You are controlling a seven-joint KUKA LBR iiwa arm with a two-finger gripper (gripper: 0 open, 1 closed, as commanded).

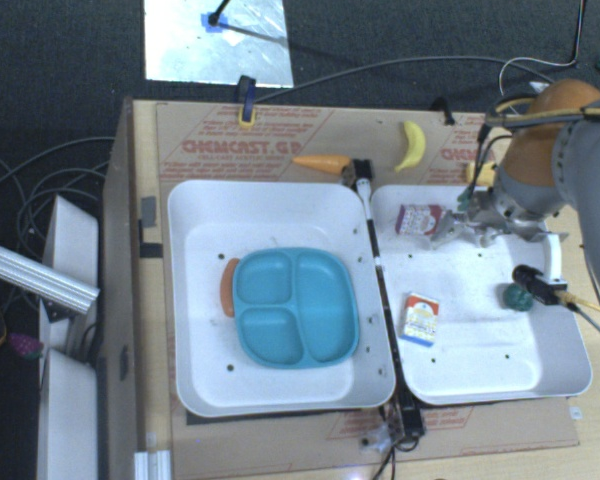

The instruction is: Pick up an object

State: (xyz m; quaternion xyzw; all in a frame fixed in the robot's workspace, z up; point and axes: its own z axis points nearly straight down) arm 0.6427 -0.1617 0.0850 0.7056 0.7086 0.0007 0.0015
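In the right bin (480, 368) lie a small red-and-white packet (416, 218) at the back left, an orange-and-white carton (420, 319) near the middle, and a dark green object (519, 295) at the right. My gripper (458, 226) hangs low over the back of this bin, just right of the packet and close to it. Nothing is visibly held in it. The grey arm with its orange band (565, 103) reaches in from the right.
The left bin (195, 268) holds a blue divided plate (295, 305) with an orange sausage-like piece (226, 286) at its left edge. Behind the bins, a banana (412, 145) and a carrot (320, 164) lie on the cardboard. Cables run at the back right.
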